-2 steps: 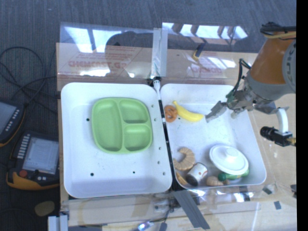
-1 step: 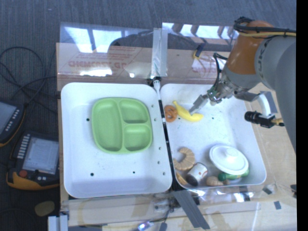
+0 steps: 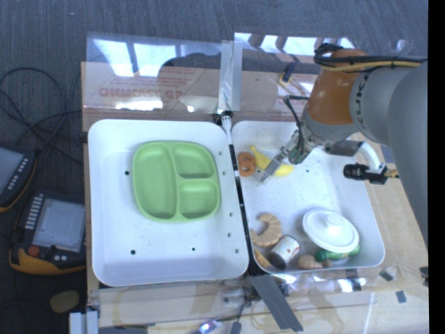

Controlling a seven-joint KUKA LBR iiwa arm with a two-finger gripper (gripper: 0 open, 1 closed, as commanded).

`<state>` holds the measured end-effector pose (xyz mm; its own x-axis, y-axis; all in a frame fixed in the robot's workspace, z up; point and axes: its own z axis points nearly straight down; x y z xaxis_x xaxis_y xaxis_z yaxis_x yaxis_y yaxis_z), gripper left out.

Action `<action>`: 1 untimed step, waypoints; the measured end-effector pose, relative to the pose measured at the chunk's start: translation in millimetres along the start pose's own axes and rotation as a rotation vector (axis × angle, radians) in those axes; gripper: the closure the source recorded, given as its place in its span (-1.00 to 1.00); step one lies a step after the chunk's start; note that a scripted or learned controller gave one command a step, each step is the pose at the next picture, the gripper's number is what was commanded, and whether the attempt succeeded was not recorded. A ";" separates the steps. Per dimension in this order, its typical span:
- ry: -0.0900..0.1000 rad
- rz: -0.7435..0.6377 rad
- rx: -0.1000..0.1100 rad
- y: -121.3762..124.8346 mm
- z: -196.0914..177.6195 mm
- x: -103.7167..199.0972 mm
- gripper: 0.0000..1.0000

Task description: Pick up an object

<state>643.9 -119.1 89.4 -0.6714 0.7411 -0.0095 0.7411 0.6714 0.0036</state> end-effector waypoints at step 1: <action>-0.003 0.000 -0.008 2.6 -11.5 -0.5 1.00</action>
